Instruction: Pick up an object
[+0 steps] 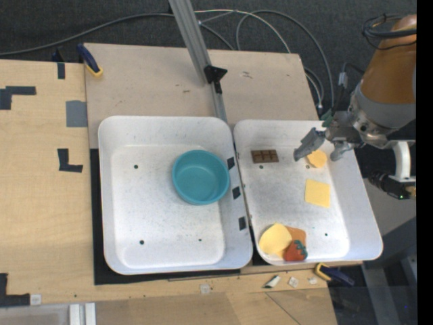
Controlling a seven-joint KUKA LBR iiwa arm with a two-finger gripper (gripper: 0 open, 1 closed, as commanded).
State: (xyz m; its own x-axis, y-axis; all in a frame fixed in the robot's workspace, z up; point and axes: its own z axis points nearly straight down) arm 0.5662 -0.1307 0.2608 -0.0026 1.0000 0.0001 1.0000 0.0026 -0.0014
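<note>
Approach step, I'd judge; gripper spread open at upper right of right bin, straddling small yellow piece; next: lower & close on it.

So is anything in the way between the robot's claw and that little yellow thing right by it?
Nothing visible is. The gripper sits right at the small yellow piece in the right bin. The brown chocolate bar lies off to the side, and the yellow square is lower down, both apart from it.
</note>
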